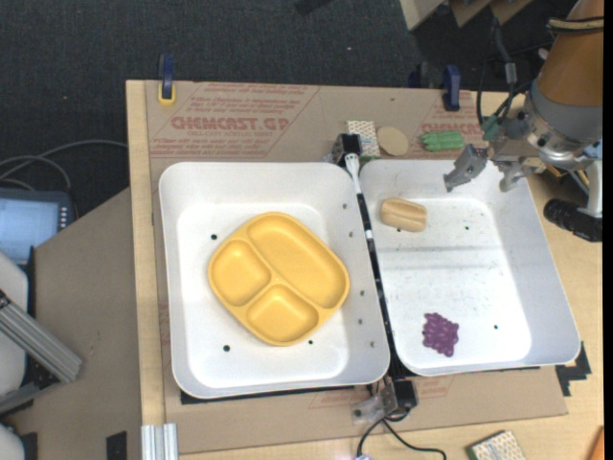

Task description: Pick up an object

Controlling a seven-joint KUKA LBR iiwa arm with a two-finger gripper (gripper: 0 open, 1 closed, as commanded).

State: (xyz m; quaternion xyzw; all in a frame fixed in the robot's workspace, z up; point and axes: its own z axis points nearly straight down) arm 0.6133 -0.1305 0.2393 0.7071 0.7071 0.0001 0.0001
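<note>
I hover over the far edge of the right bin (536,257); whether my gripper (484,166) is shut I cannot tell. The bread roll (403,214) lies just beside it, the purple grapes (441,333) farther off (easy reaches, I judge).

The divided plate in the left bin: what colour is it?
Yellow; the divided plate shows clearly in the camera view.

floor: dark carpet (239,27) | bench: light wood (575,276) | board: brown cardboard sheet (249,113), blue clamps (168,80)
</note>
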